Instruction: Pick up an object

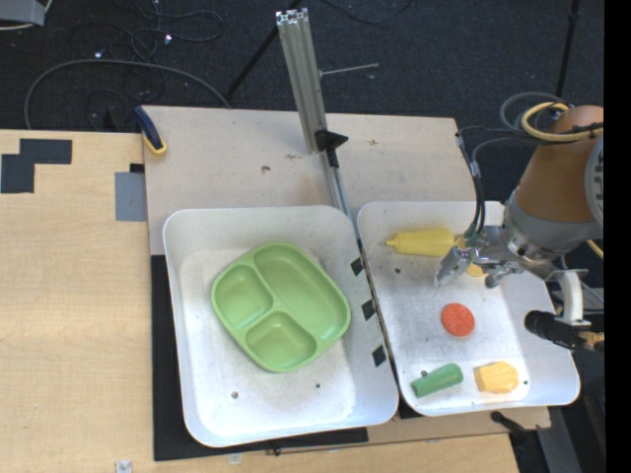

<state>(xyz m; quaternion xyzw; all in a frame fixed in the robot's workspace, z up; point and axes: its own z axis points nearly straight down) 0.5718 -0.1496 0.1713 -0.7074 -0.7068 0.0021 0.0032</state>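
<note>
Yellow corn (422, 242) just beside fingers (471, 267)

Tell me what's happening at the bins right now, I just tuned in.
The arm reaches in from the right and its gripper sits low over the right bin, next to the yellow corn-like piece. Nothing shows between its fingers. The red round piece, the green piece and the yellow block lie loose in that bin. The left bin holds a green divided tray.

No legible txt, labels or nos.
</note>
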